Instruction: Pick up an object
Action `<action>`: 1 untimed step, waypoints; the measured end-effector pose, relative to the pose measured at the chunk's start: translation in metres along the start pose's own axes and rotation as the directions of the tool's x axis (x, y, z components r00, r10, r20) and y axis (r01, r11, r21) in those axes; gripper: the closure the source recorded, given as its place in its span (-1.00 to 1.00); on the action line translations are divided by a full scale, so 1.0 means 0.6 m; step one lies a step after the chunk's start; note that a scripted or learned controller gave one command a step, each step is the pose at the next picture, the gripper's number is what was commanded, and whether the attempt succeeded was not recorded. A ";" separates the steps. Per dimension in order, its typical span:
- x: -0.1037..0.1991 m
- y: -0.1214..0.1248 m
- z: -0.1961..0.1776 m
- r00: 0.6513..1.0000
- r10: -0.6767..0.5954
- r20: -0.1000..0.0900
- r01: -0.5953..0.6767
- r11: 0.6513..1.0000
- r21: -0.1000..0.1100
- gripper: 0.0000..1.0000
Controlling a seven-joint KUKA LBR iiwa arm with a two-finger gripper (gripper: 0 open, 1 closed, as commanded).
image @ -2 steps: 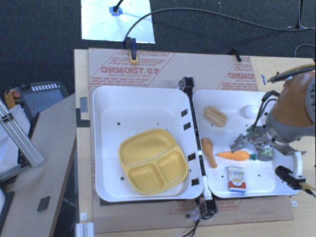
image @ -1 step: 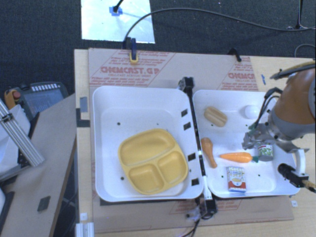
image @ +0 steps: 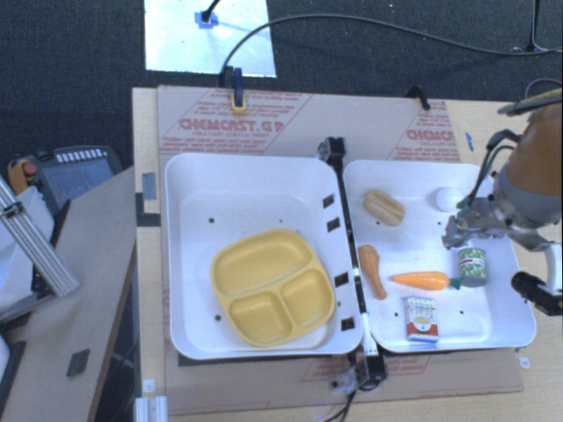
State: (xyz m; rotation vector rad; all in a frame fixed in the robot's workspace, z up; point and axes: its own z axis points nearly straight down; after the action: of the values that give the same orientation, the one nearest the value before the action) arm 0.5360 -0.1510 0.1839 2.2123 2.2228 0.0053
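one fixed camera sits above the surface (image: 290, 117) and looks down on it at a slant, so the far edge lies toward the top of the frame and the near edge toward the bottom. it stands far enough back to take in both white bins whole, the left bin (image: 189, 236) and the right bin (image: 506, 319) side by side, plus dark floor (image: 70, 51) beyond. the arm (image: 537, 161) enters from the frame's right.
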 end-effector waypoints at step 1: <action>-0.008 0.011 -0.104 1.000 0.001 0.001 -0.001 1.000 -0.001 1.00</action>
State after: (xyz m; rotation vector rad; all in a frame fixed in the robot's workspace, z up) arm 0.5421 -0.1556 0.2462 2.2121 2.2214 0.0055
